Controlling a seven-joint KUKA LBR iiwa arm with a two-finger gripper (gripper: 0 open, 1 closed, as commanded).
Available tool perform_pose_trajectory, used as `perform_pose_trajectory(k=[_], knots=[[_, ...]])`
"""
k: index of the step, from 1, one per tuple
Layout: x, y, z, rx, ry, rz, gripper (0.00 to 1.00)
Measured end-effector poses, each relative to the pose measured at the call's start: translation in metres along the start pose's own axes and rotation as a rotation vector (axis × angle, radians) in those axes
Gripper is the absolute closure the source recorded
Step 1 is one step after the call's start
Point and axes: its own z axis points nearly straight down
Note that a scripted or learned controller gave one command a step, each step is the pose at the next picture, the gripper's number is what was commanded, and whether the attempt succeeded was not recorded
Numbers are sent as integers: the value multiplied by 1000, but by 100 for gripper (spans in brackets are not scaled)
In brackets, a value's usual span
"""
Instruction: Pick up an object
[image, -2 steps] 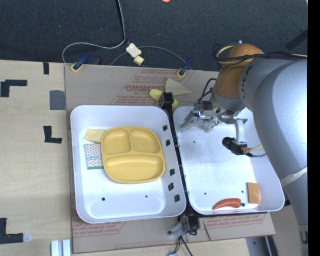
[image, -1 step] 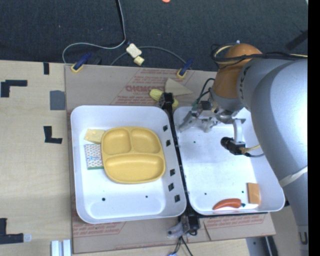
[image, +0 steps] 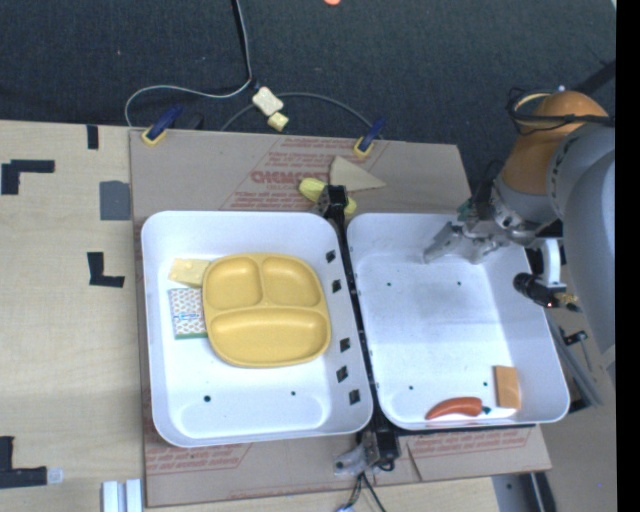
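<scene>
Two white bins on cardboard, dark carpet beyond; gripper state unclear.

Two white bins, one yellow plate, four small objects.

Arm over right bin; fingers seemingly empty.

A brown cardboard sheet is laid on the wooden bench. Two white bins are set side by side on it: left, right.
</scene>
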Motion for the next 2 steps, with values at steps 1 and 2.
perform_pose_trajectory(k=[1,2], knots=[[102,-49,-1,0,5,-13,0],[123,-37,0,-1,2,-9,0]])
